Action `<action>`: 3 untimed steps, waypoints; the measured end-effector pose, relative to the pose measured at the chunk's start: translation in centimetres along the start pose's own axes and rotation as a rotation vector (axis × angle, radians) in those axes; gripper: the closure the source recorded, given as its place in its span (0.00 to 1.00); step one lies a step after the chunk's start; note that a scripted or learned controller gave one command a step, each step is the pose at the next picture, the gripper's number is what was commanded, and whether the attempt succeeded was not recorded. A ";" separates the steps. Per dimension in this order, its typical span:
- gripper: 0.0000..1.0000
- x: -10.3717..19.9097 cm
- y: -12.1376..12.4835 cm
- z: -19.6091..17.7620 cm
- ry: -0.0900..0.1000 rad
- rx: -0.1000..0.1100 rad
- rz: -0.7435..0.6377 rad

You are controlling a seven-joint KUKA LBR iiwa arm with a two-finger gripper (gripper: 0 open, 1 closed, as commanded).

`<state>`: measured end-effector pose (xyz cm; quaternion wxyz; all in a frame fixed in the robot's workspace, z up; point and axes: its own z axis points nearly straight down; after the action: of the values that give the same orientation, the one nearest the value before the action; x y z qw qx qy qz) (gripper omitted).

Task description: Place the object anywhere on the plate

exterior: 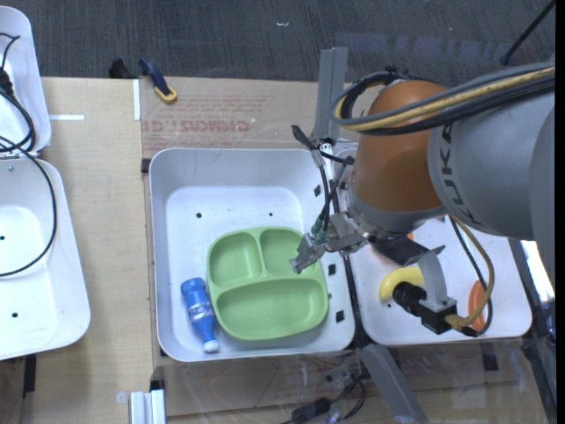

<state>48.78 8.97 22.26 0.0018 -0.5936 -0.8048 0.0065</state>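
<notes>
I see the jaws (309,253) over the green plate's (265,283) right rim, can't tell their opening or any hold | blue bottle (199,313) lies touching plate's left edge | banana (399,282) sits right of plate, next bin (503,321)

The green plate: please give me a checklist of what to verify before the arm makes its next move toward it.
1. Green plate lies flat in the left bin: ok.
2. Plate compartments free for an object: ok, nothing lies on them.
3. Gripper is over the plate: ok, above its right rim.
4. An object is between the jaws: cannot tell, the tip is small and dark.
5. Blue bottle stays out of the way: ok, it lies beside the plate's left edge.
6. Yellow object in the right bin is picked: not ok, it lies there.
</notes>
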 end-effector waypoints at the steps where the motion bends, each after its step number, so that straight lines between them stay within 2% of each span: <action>1: 1.00 -0.3 0.0 -0.8 -0.001 0.002 0.003; 2: 0.00 -0.3 0.0 -0.8 -0.001 0.002 0.003; 3: 1.00 -0.5 0.1 -1.6 -0.003 0.005 0.006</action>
<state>49.01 8.48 23.86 0.0020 -0.5959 -0.8030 0.0092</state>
